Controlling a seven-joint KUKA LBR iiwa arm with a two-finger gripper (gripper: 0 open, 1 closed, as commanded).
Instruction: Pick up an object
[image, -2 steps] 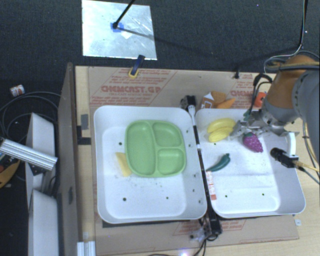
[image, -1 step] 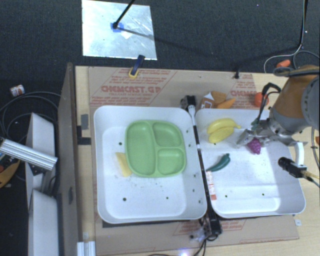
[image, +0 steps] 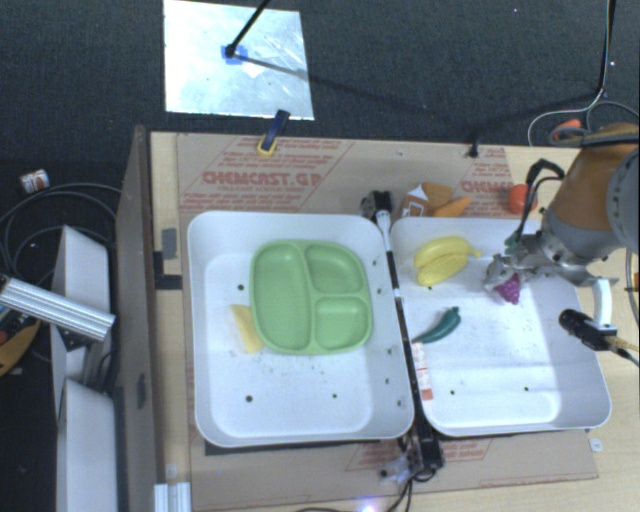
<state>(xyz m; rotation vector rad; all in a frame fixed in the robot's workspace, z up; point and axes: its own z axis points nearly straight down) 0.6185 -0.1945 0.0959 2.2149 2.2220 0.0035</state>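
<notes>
My arm enters from the right edge of the frame, orange band at upper right, wrist angled down into the right bin (image: 575, 405). My gripper (image: 505, 275) sits low at the bin's upper right area, directly over a small purple object (image: 510, 291); the purple piece shows just beneath the tips, touching or nearly so, but whether it is actually between them I cannot tell, nor whether they stand apart or together. Left of it, near the bin's upper left corner, lies a yellow banana (image: 442, 259). Below that, toward the divider, a green pepper (image: 438, 326). Left bin (image: 215, 400): green divided plate (image: 309, 297) at centre, a pale yellow piece (image: 245, 328) touching its left rim. Orange items (image: 448, 205) rest on cardboard above the right bin.
</notes>
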